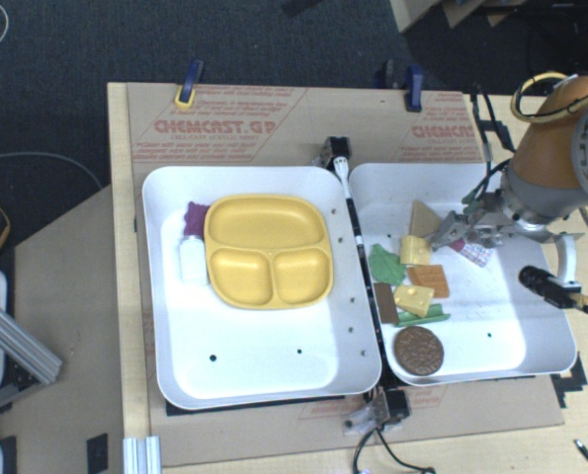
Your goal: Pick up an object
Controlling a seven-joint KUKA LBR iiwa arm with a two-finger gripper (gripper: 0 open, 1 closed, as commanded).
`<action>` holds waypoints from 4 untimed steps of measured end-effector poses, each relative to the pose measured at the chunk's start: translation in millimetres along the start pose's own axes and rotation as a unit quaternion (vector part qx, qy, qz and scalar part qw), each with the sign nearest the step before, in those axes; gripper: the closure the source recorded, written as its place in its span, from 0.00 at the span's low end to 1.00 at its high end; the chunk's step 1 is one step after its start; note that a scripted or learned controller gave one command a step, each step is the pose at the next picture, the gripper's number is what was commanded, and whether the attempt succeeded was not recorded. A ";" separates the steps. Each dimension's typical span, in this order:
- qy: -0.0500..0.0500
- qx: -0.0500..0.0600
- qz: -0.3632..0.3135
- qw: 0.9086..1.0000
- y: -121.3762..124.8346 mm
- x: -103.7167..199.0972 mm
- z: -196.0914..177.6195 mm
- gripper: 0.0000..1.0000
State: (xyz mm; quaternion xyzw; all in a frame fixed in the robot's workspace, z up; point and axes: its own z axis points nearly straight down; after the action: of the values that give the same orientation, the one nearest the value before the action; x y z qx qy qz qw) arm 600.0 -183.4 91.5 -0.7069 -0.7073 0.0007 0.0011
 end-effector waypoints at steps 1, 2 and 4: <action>-0.002 -0.003 0.000 1.000 2.2 -0.9 2.6 0.00; -0.005 -0.008 0.001 1.000 4.2 -3.2 -10.7 1.00; -0.002 -0.005 0.000 1.000 8.8 -7.1 -110.5 1.00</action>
State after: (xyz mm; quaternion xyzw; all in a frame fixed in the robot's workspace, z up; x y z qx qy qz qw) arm 609.1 -190.6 202.0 -0.7068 -0.7074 -0.0016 -0.0042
